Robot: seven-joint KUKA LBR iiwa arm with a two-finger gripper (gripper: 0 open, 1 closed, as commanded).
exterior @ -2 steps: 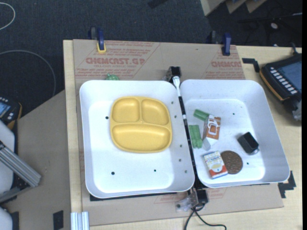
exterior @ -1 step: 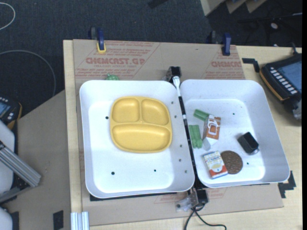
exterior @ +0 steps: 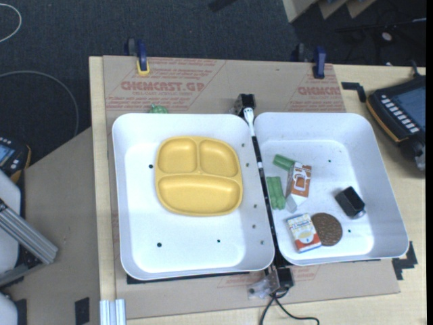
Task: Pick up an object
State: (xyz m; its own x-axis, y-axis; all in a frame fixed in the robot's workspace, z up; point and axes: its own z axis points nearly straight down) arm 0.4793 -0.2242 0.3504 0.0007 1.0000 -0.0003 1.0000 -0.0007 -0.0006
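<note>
Leftward, yellow divided tray (exterior: 199, 175) in left bin (exterior: 135, 202), right bin (exterior: 379, 181) holding brown disc (exterior: 329, 228), black block (exterior: 350, 201).

Handheld controller (exterior: 404, 114) at far right, cut by the edge; printing on small cartons (exterior: 302, 231) illegible.
</note>
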